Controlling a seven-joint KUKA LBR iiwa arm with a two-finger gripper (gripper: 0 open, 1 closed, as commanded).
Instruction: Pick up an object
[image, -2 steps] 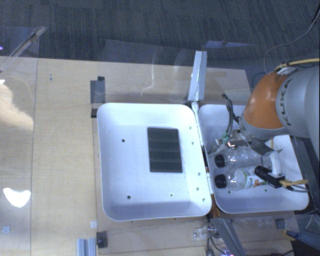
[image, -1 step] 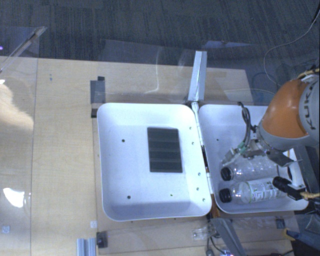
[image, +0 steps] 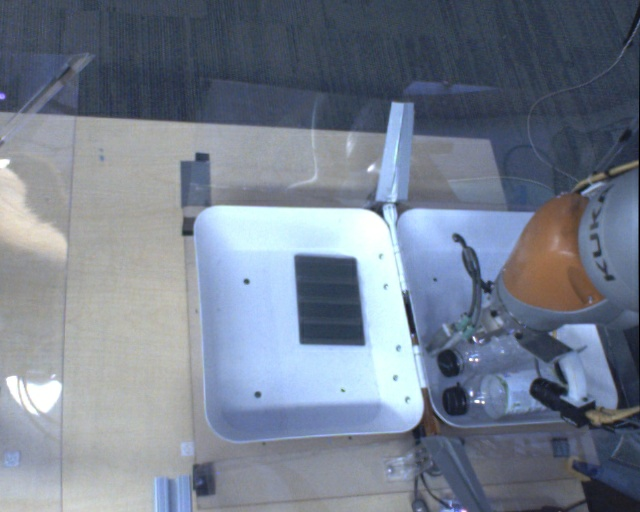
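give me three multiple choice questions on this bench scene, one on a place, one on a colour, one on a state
1. Where does the dark ribbed pad lie?
A. in the left bin
B. in the right bin
C. on the wooden bench

2. What colour are the caps of the two clear bottles?
A. white
B. black
C. orange

3. How are the clear bottles placed?
A. upright
B. stacked in the left bin
C. lying on their sides

Answers:
1. A: the pad sits mid-floor in the left bin.
2. B: the cap of the nearer bottle and the cap of the other bottle are black.
3. C: both lie lengthwise on the right bin floor.
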